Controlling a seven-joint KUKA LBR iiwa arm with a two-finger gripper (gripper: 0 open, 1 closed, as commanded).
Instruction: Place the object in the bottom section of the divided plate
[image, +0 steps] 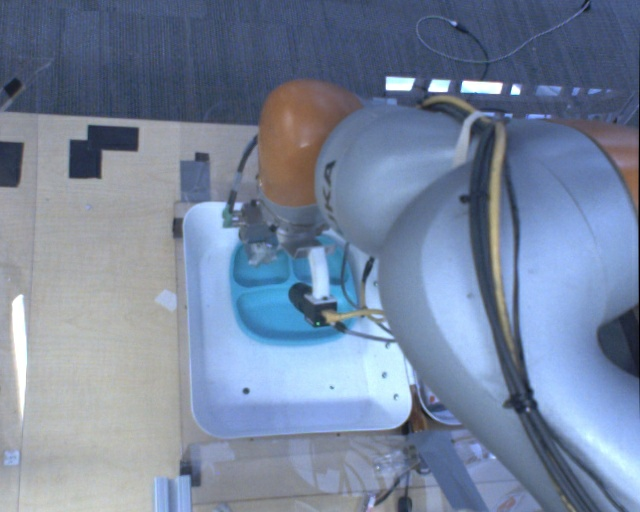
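Markings: a black L-shaped patch (102, 150) and a black square patch (8, 163) lie flat on the surface (90, 330) toward 10 o'clock. Neither carries lettering that can be read.
Divided plate (243, 305): blue and glossy, with raised ribs parting it into sections. It sits inside the white bin (290, 405), at the bin's 12 o'clock end.
Bottom section (270, 318): the wide, curved compartment on the plate's 6 o'clock side. Its blue floor shows bare at 7 o'clock, and robot hardware overhangs its 3 o'clock part.
Object: it cannot be made out beneath the wrist.
Gripper (262, 245): metallic, below the orange band (300, 135), hanging over the plate's 11 o'clock compartment. Whether it is spread or closed cannot be told, nor whether it holds anything.
Arm (470, 280): grey and bulky. It covers the bin's 3 o'clock side and the plate's 2 o'clock part.
Bin edges: the 9 o'clock wall runs just beside the plate rim, with a narrow white strip between them. The 6 o'clock wall stands well apart from the plate.
Open room: the white bin floor from the plate's 6 o'clock rim to the 6 o'clock wall, marked by a few small dark dots (245, 391).
Surface: pale wood with a small white scrap (165, 298) at the bin's 9 o'clock and a grey bracket (197, 178) at the bin's 11 o'clock corner.
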